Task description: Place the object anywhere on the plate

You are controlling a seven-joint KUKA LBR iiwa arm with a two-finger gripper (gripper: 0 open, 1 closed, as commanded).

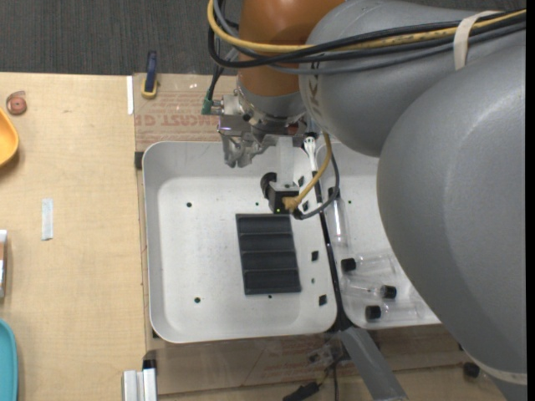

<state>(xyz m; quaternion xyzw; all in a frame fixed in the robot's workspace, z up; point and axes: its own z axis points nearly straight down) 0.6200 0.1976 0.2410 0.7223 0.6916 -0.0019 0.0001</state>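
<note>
Gripper [240, 147] hangs below the orange band of the arm [435, 140], a cluster of bare metal parts up-view and slightly left of the black ribbed slab [269, 253], over the far rim of the left bin [171, 249]. Whether it is open or closed cannot be told from this angle, and nothing can be seen held in it.

That slab is the only large loose thing in the left bin. It lies flat on the white floor near the bin's middle, long side running up and down the view, with four raised ribs across it. Just above the slab's top right corner sits a small black hooked piece [271, 185] beside a yellow cable [301, 197]; it is apart from the slab by a narrow gap, and I cannot tell whether it is a loose object or part of the arm's fittings.

Right of the slab, across the wall between the two bins, the right bin [401, 316] holds clear plastic pieces with black caps [368, 289], partly hidden under the arm's grey body.

Well to the left of the slab, outside the bin, the bench [75, 266] carries a small pale strip [47, 220], a reddish disc [15, 103] and the edge of an orange dish [5, 140]. Up-view and left of the slab, a blue clamp [151, 69] grips a sheet of cardboard [180, 111].
</note>
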